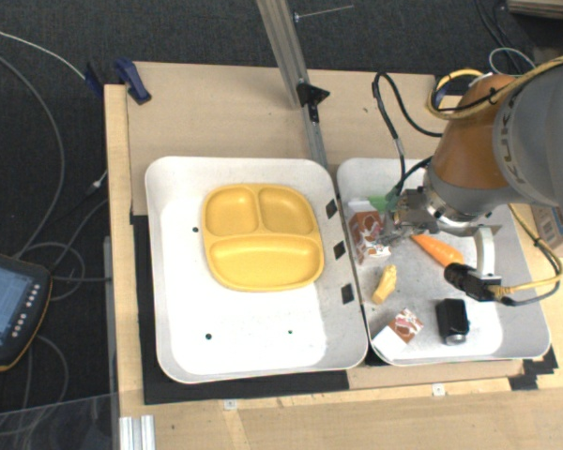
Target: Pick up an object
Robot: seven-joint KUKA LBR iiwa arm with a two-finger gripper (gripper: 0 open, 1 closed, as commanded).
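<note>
The right bin [516, 340] holds several small objects. A brown and red packet [365, 233] lies at its left side, with a green item [379, 201] just above it. An orange carrot [436, 248] lies mid-bin, a yellow banana piece [385, 284] below the packet, a small red and white packet [406, 324] near the front rim, and a black object [452, 319] to its right. My gripper [399, 217] hangs low over the bin's left part, right beside the brown packet and above the carrot's left end. I see nothing clearly held in it.
The left bin [169, 279] carries a yellow divided plate [261, 235]. A metal post [291, 54] slants down to the gap between the bins. Black cables [394, 120] loop off the arm above the right bin. A tablet [5, 303] lies off the bench at the left.
</note>
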